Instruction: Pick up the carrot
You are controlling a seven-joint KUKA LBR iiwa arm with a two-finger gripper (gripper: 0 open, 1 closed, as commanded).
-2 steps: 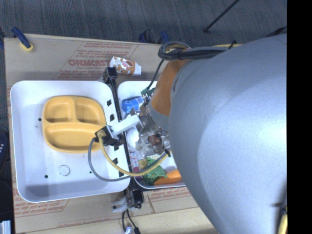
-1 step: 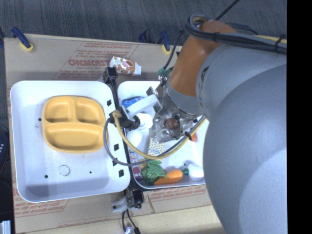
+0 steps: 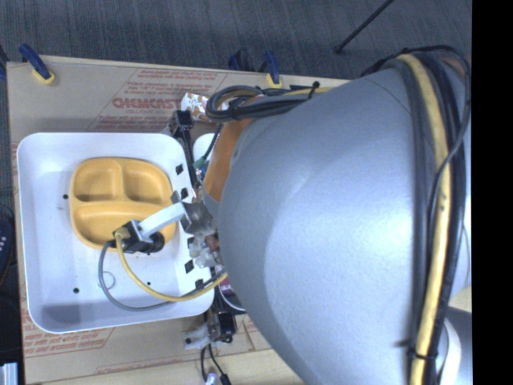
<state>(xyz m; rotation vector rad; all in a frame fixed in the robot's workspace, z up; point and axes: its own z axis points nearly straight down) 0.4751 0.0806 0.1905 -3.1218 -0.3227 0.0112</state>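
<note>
My grey arm (image 3: 337, 215), with its orange band (image 3: 220, 155), reaches in from the right and hides nearly all of the right bin. My gripper (image 3: 199, 243) hangs at the divide between the two bins, over the right wall of the left white bin (image 3: 32, 215). The arm's own bulk and the wrist fittings cover the gripper's lower end.
A yellow divided plate (image 3: 120, 195) lies in the upper middle of the left bin. The bins sit on a printed cardboard sheet (image 3: 144, 95). Blue clamps (image 3: 36, 62) grip the bench's far edge. A thin dark rod (image 3: 377, 14) crosses the floor beyond.
</note>
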